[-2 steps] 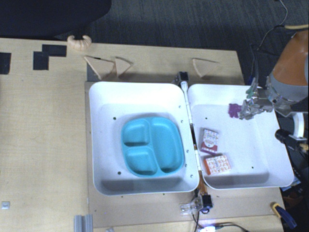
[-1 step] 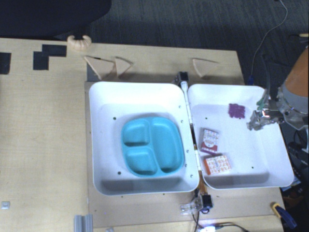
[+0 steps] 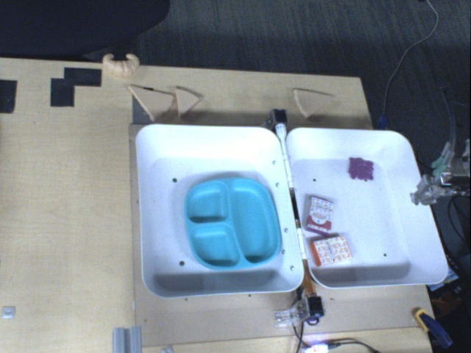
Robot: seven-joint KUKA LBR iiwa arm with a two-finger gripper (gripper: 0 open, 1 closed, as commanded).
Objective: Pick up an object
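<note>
The right bin (image 3: pixel 390 267) holds three small things. A purple lump (image 3: pixel 360 168) lies near its far side. A small red and white packet (image 3: pixel 321 214) rests by the divider, and an orange and white packet (image 3: pixel 331 250) lies just in front of it. At the right bin's outer rim a grey metal part of my gripper (image 3: pixel 433 187) pokes in from the right edge, to the right of all three objects and touching none of them. Nothing hangs from it.
The left bin (image 3: pixel 158 197) carries a turquoise divided plate (image 3: pixel 232 221) in its middle. A black ridge (image 3: pixel 288 190) separates the bins. Wooden bench lies to the left. Cables and a small connector (image 3: pixel 309 309) sit at the front edge.
</note>
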